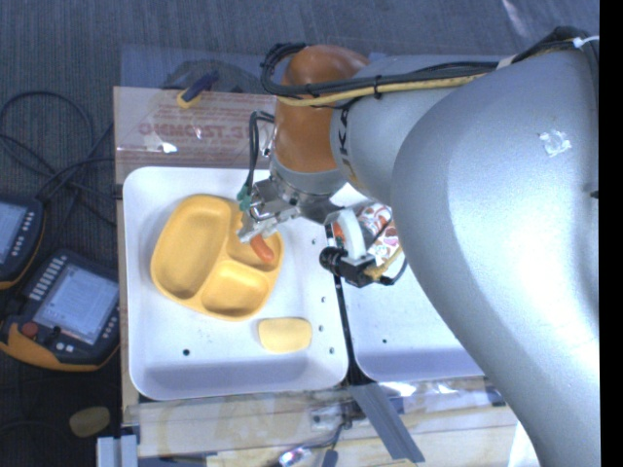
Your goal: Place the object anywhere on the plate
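Note:
A yellow divided plate (200,254) lies in the left bin. My gripper (257,224) reaches down over the plate's right rim. An orange-red object (262,250) sits just below the fingertips, at the plate's right edge. Whether the fingers touch it cannot be made out. A pale yellow, sponge-like block (284,334) lies on the bin floor below the plate.
The left white bin (146,358) holds the plate and block. The right bin (409,353) holds a patterned packet (375,236) near the divider, partly under the arm. The grey arm (487,193) covers most of the right bin. Pendants and cables lie left of the bench.

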Available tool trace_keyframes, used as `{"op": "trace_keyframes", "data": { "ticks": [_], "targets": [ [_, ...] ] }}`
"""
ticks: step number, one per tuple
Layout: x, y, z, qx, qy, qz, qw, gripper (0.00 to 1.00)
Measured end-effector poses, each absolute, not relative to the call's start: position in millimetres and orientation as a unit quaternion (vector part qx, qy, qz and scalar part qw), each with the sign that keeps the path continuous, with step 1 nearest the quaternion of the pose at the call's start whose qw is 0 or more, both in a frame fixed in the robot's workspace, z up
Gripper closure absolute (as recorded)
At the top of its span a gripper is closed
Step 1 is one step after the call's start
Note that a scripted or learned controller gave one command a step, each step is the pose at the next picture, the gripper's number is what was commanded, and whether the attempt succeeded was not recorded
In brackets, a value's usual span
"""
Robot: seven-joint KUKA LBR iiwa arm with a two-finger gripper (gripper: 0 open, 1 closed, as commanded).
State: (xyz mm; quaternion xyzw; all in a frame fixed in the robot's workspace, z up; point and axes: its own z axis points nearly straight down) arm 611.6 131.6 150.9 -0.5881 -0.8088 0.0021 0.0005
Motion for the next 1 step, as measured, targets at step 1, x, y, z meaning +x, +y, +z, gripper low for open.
{"op": "trace_keyframes", "data": {
  "ticks": [1],
  "targets": [
    [611.8, 131.5, 151.2, -0.588, -0.809, 0.0021, 0.0, 0.0]
  ]
}}
